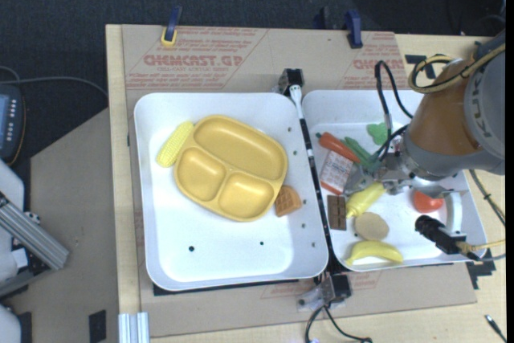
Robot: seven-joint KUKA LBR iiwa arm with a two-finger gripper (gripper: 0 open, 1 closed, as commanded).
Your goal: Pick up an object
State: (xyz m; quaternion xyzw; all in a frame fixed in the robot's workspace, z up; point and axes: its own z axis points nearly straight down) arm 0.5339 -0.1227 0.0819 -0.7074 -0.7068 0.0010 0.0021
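My arm is reaching into the right-hand shallow white bin (474, 209), wrist low over the clutter. My pincer (384, 177) sits down among the items near the bin's middle; whether it's spread or closed I can't tell from here, the wrist body blocks it.

Candidates in that bin, all close together:
- long yellow plastic piece (365, 195), just beside the pincer, maybe touching it
- orange carrot-shaped toy (337, 145), up-left of it
- green plastic piece (377, 132), toward the far wall
- white-and-red printed packet (336, 169), left of the pincer
- brown rectangular bar (337, 211), near the divider
- round tan potato-like toy (371, 226), below it
- yellow banana toy (376, 253), at the near wall
- small red piece (427, 202), on the right under my arm

Left white bin (157, 197) holds a yellow three-compartment plastic tray (229, 166), a yellow corn-cob toy (174, 144) touching its far-left rim and a brown bread-like chunk (287, 201) at its right edge. Not my target now.

Step, as I judge it: descent/grasp attempt, nothing lifted yet. Likely target is the long yellow piece.

Next move needs: close squarely on one item, not two, then lift straight up. Risk: crowding, so a finger may land on the packet or potato toy and the grasp slips.
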